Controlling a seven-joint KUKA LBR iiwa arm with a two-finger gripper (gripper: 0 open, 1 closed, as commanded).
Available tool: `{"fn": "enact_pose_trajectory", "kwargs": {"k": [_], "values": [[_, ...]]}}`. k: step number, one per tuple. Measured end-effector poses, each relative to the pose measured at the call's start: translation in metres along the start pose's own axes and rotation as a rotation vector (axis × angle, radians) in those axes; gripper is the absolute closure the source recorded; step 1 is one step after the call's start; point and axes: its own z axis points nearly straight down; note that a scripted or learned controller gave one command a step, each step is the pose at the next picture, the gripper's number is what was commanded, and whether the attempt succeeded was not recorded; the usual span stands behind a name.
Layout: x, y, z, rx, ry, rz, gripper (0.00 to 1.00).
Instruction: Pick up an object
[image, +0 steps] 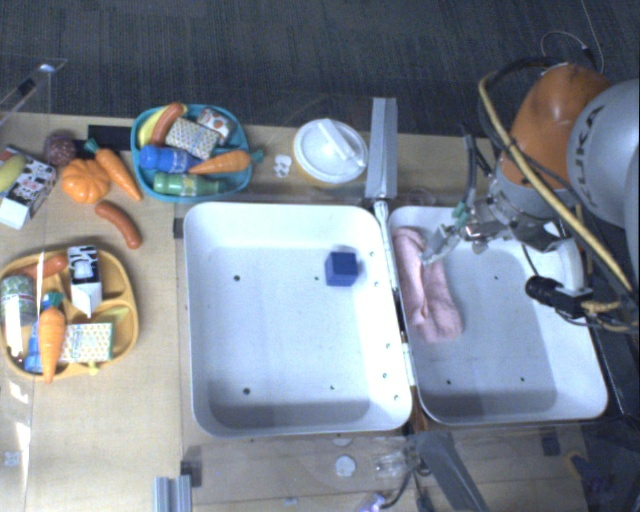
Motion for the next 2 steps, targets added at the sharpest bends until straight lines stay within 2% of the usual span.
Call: {"fn": "enact_pose_trajectory", "kwargs": {"k": [1, 2], "values": [[-0.003, 0.014, 0.000, 0.000, -0.001, -0.132, 0.00], [-0.024, -0.008, 0.087, -0.008, -0.003, -0.121, 0.00]]}}
